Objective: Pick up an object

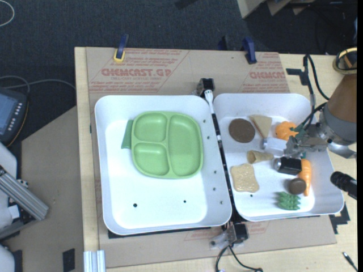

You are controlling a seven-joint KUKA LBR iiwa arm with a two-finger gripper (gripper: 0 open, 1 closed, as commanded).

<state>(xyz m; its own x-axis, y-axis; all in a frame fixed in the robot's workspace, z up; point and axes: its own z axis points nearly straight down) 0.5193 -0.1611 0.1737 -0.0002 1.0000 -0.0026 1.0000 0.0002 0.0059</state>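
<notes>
Dark blue-grey carpet floor (pixel 85 16) around a light wood tabletop (pixel 85 180). Brown printed cardboard sheet (pixel 170 67) clamped at the far edge by blue clamps (pixel 248 50). Loose cables (pixel 34 84) on floor, left.

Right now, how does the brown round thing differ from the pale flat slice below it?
The brown round thing is dark and circular; the pale slice is tan, speckled and roughly square. The round thing lies nearer the bin's far side, the slice nearer the front. Both lie flat in the right bin.

Even, bright overhead light; soft focus
</notes>
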